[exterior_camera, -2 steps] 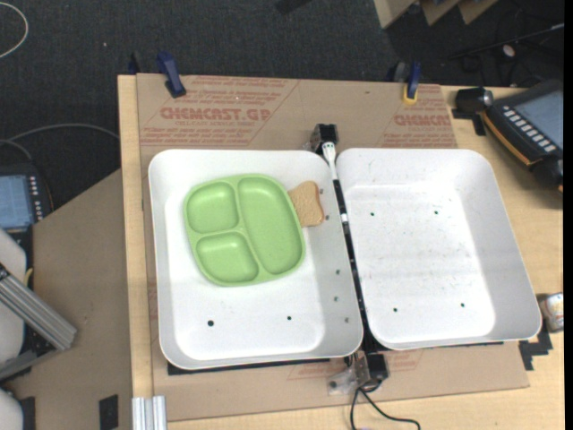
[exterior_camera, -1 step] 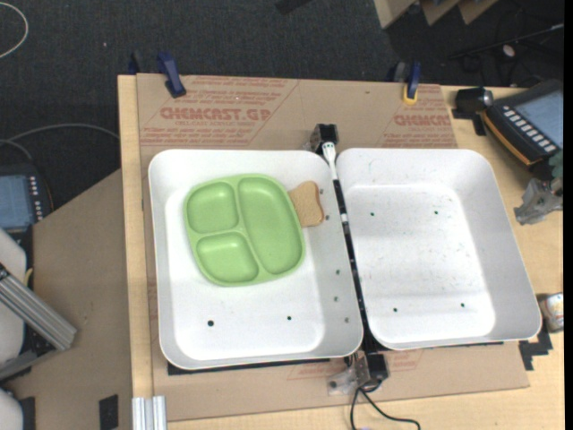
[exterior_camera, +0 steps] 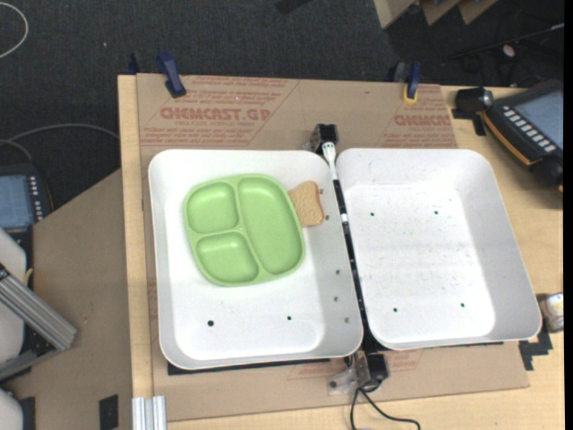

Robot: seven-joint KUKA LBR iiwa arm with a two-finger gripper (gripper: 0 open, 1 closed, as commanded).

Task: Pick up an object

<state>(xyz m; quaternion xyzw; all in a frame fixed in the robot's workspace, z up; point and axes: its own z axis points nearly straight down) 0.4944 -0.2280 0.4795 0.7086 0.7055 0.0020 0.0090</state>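
The left bin (exterior_camera: 179,330) holds a green divided plate (exterior_camera: 243,229) with a tan cracker (exterior_camera: 308,203) touching its right rim. The right bin (exterior_camera: 430,249) lies bare. I cannot tell the gripper's state.

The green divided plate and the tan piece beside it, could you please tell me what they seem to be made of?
Green divided plate: probably moulded plastic, smooth with a soft sheen and uniform colour. Tan piece: matte and speckled, like a cracker or toy bread; material unclear.

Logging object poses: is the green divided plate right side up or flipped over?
Right side up. The green plate in the left bin shows its three recessed compartments facing the camera.
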